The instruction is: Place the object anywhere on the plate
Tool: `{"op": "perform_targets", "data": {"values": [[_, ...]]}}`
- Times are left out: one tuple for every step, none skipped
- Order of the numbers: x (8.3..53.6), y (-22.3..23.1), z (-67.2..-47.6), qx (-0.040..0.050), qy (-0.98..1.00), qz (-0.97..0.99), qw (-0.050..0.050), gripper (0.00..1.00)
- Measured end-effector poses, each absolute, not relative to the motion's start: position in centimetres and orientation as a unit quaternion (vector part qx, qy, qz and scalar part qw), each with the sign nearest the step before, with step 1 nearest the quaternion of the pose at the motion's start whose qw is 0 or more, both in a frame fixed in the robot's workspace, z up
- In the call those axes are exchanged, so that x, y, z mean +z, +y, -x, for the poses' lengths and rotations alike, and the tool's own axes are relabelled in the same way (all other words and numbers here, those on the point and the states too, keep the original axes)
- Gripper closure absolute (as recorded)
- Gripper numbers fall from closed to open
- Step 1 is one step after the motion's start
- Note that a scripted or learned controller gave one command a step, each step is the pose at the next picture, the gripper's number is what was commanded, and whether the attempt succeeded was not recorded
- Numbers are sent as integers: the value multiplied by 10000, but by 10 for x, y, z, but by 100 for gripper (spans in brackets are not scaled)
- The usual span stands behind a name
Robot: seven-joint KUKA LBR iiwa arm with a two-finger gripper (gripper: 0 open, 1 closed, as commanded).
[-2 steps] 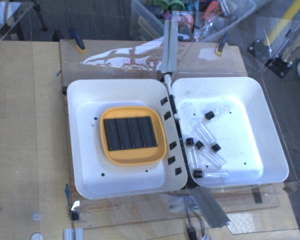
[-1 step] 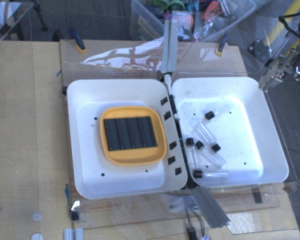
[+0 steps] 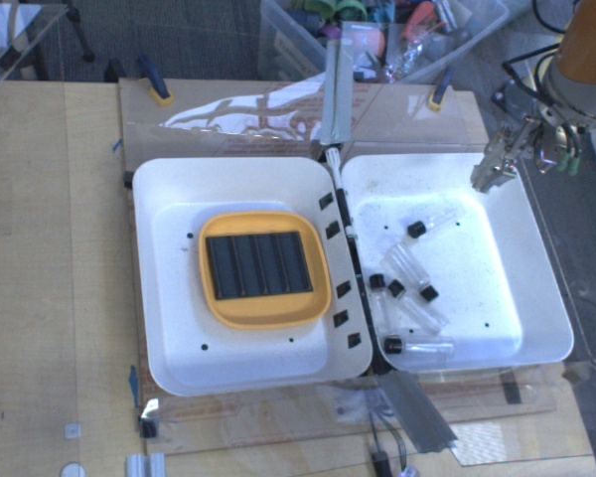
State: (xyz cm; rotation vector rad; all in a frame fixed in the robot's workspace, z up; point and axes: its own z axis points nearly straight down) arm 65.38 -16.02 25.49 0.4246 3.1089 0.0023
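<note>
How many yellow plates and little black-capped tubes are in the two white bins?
Yellow plate: 1
Black-capped clear vials: 5, going by the caps
White bins: 2
Total: 8

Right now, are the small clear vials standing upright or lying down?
Lying down. The clear vials rest on their sides on the right bin floor, black caps pointing sideways.

Two white bins (image 3: 169, 366) (image 3: 546, 316); one yellow plate (image 3: 265, 309); roughly four or five clear vials (image 3: 417, 347), hard to count exactly.
</note>
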Motion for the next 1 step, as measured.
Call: {"op": "perform_targets", "data": {"values": [[227, -126, -620, 7, 9960, -896, 18, 100]]}}
